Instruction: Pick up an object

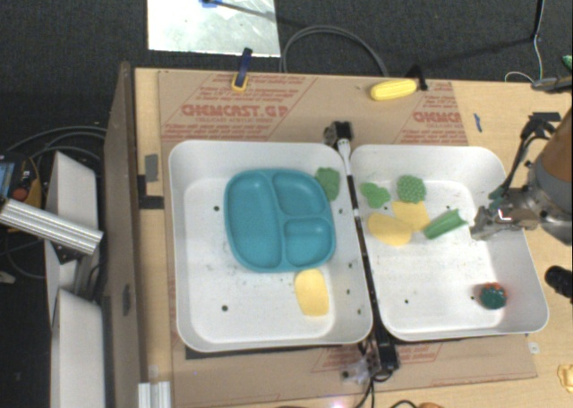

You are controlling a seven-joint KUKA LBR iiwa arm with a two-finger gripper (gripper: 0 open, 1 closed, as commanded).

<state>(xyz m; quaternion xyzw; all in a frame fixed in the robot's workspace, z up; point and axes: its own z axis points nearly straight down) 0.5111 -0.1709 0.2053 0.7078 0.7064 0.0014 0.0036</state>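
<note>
The right bin (515,308) holds several toy foods. A green stick (443,224) lies beside two yellow pieces (391,230) (413,213), with a round green piece (411,188) and a leafy green piece (375,193) behind them. A small teal and red object (491,295) sits near the bin's front right corner. My gripper (486,223) hangs over the right side of this bin, just right of the green stick, and I see nothing held in it.
The left bin (201,308) carries a blue divided plate (278,219), a yellow piece (312,292) in front of it and a green piece (329,182) at its far right. A yellow object (392,89) lies on the cardboard behind the bins.
</note>
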